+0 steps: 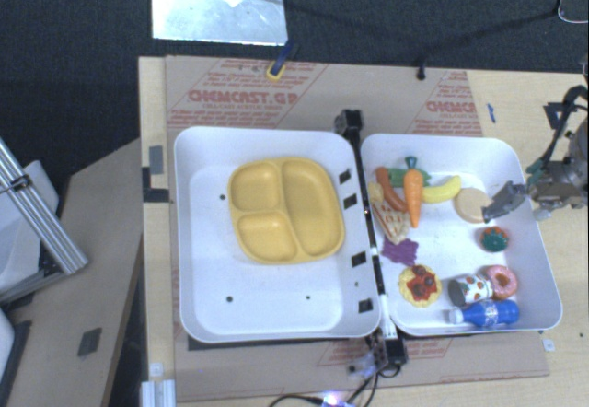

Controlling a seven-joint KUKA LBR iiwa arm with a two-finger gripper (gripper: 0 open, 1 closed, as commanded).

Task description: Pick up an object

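The grey two-finger gripper point(504, 203), jaw state unclear, hovers at the right bin's right edge beside the round tan plastic cookie point(471, 204); likely light, rigid, slippery, best pinched across its rim

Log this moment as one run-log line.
gripper: over right bin edge | nothing held | toys untouched | yellow plate: left bin

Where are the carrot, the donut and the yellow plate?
carrot point(414, 193), camera view, middle of the orange body
donut point(502, 282), camera view, on the pink ring
yellow plate point(284, 210), camera view, ridge between its compartments
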